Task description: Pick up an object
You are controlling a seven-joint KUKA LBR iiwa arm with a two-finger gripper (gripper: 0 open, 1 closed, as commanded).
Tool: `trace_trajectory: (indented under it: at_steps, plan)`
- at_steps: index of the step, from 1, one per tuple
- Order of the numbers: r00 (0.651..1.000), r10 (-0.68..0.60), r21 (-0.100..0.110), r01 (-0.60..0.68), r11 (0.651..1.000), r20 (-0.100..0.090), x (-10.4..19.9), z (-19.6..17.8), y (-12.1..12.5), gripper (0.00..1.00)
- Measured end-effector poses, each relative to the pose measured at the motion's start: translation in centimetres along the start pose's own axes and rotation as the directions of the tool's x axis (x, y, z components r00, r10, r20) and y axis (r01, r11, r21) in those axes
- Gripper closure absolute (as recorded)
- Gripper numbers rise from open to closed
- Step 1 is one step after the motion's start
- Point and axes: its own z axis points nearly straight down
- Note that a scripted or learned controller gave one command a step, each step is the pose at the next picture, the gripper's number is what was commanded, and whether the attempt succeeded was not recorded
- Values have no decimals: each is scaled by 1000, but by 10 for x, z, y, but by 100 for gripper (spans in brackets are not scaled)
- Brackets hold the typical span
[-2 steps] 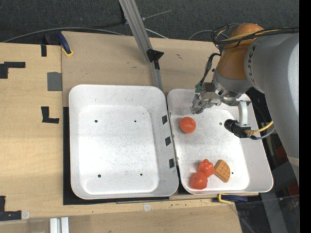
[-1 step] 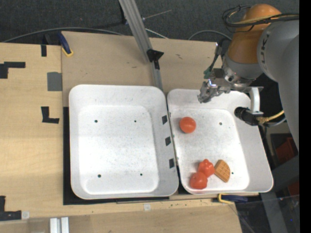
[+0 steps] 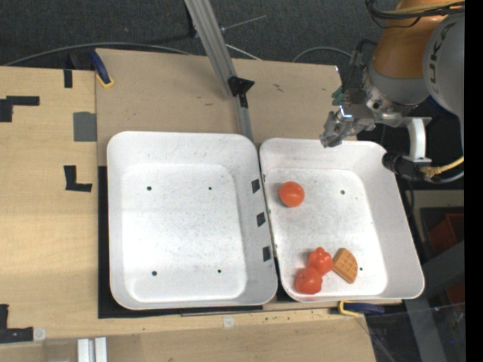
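Camera view: partial grey lettering showing on arm's wrist housing, cut off at frame edge, unreadable. Gripper (image 3: 333, 136) hovering over right bin's (image 3: 400, 225) far rim, too small and dark to judge its state. Orange ball (image 3: 291, 194) sitting mid-bin; red pieces (image 3: 313, 270) and waffle-like biscuit (image 3: 346, 265) clustering near front wall. Left bin (image 3: 181, 217) lying alongside.

Orange ball (image 3: 291, 194), R bin (image 3: 377, 202) upper-left

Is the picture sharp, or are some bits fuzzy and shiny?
In the camera view the light is even and soft; the right bin and the orange ball look fairly sharp, with faint shadows. The gripper is small and a bit blurry. The arm's orange band shows a pale sheen.
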Motion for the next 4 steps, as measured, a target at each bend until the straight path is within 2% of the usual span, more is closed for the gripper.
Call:
trace_trajectory:
  at_steps: [1, 4]
  plan:
    - [1000, 0, 3, 0, 1000, -1, 0, -29, 1, 100]
    - [1000, -5, 7, 5, 1000, -2, 162, -7, 21, 100]
